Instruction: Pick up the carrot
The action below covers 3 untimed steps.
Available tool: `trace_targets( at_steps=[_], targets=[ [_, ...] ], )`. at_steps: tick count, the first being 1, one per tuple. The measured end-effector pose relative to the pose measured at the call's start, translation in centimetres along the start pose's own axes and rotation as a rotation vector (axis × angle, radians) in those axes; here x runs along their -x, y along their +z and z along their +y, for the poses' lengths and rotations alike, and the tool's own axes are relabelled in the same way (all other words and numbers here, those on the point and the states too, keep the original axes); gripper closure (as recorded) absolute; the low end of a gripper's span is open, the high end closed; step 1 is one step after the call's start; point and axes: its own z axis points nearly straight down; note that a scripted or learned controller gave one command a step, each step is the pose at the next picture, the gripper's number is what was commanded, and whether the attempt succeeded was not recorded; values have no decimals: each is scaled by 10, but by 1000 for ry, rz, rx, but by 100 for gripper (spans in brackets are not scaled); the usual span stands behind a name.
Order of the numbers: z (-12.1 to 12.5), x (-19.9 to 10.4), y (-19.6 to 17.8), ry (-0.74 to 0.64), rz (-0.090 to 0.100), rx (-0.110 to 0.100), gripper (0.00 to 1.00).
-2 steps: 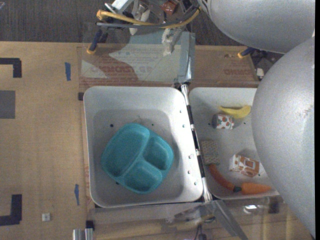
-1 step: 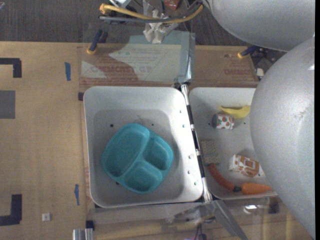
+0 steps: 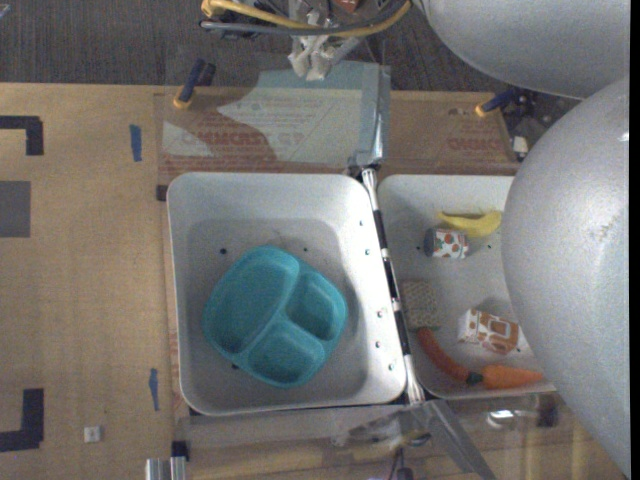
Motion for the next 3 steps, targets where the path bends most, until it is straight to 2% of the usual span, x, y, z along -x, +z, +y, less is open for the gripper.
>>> trace_targets(
  at_steps=[1, 2, 3],
  targets=[
    [-9, 3, 25, -100, -12, 0, 100],
    [-11, 2, 25, -105, -11, 0, 0],
    [-11, 2, 25, -105, -11, 0, 0]
  ],
)
